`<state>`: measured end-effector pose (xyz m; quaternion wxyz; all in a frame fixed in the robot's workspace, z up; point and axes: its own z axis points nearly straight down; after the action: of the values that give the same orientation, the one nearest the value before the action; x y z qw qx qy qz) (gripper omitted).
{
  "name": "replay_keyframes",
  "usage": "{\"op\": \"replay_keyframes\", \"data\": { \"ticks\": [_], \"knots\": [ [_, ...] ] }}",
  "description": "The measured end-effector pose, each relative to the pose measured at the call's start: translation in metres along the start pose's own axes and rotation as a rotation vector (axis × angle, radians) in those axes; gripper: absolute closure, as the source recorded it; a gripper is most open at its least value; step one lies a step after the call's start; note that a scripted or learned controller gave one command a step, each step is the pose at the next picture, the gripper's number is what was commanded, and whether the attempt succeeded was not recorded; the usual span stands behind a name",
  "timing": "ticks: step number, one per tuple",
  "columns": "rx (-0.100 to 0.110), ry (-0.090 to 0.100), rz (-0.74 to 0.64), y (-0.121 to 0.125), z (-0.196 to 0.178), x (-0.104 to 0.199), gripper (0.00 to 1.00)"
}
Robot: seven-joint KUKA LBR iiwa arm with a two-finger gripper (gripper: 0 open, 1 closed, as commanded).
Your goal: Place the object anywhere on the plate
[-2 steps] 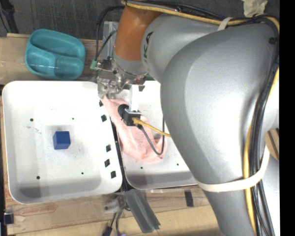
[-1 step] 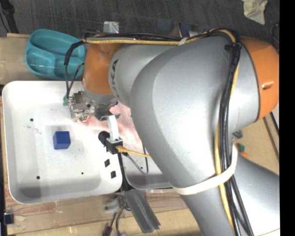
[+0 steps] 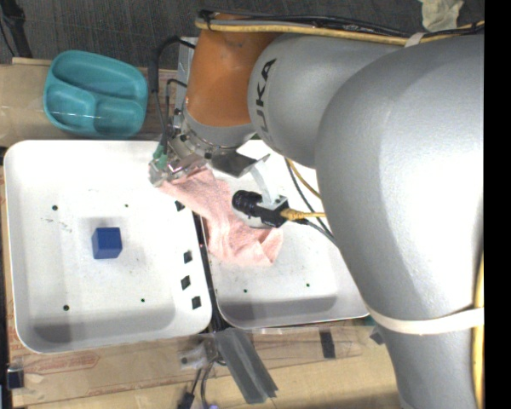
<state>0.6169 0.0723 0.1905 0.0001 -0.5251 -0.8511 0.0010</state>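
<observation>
A pink cloth point(image 3: 230, 220) stretches from the right bin point(image 3: 324, 301) across the divider toward the left bin's far right corner. Its upper end is pinched in my gripper point(image 3: 169, 170), which is shut on it just below the orange wrist band. The cloth's lower end trails near the middle of the right bin, partly under a black cable fitting point(image 3: 254, 204). The teal divided plate point(image 3: 95, 92) lies on the bench beyond the left bin's far edge, up and to the left of the gripper. The big grey arm hides most of the right bin.
A blue cube point(image 3: 107, 242) sits in the middle of the left bin point(image 3: 34, 313). Black clips point(image 3: 187, 271) line the wall between the bins. The wooden bench edge runs along the left and front.
</observation>
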Motion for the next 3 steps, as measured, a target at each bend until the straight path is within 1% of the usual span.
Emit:
{"op": "replay_keyframes", "data": {
  "ticks": [1,2,3],
  "knots": [
    [0.004,0.001,0.164,0.000,0.075,0.078,1.00],
    [0.003,0.000,0.166,0.000,0.075,0.078,0.00],
    [0.003,0.001,0.177,-0.001,0.016,0.100,0.00]
  ]
}}
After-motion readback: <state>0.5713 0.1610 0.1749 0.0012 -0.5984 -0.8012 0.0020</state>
